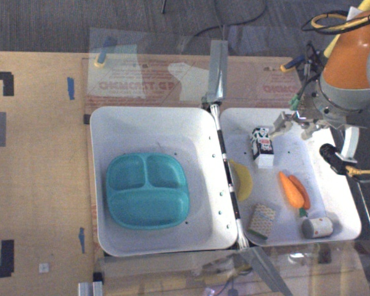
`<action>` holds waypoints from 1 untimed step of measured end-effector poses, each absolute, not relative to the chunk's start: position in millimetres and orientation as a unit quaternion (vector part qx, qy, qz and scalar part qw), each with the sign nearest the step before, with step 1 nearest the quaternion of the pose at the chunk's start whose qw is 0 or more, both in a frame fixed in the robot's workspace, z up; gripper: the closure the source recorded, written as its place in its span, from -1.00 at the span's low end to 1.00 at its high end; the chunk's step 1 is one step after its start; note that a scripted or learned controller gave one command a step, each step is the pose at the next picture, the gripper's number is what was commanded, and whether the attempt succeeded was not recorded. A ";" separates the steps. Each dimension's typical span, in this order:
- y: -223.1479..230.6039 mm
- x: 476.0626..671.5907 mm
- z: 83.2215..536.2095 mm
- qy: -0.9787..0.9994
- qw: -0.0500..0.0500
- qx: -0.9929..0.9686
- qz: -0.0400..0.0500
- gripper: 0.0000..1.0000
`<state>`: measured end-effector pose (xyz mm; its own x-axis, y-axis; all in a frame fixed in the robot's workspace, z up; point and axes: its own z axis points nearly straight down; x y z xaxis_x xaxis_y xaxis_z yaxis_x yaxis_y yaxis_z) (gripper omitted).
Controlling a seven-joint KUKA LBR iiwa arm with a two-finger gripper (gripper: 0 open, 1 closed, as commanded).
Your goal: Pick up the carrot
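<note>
While carrot (293, 190) lies in right bin (351, 224), end effector (298, 123) hovers released, grasping nothing.

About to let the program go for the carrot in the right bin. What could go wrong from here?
1. The carrot lies at a slant, its tip close to the grey cylinder; a descent landing low could strike or grab that instead.
2. The pincer hovers near the bin's far edge beside the black-and-white carton, some way from the carrot; a sweep across could knock the carton.
3. The carrot is rounded and tapered, so it may well slip out of a grasp.
</note>
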<state>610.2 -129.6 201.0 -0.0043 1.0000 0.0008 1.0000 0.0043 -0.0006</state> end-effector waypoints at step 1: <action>-153.2 540.8 108.4 -0.756 0.000 -0.654 0.000 -1.00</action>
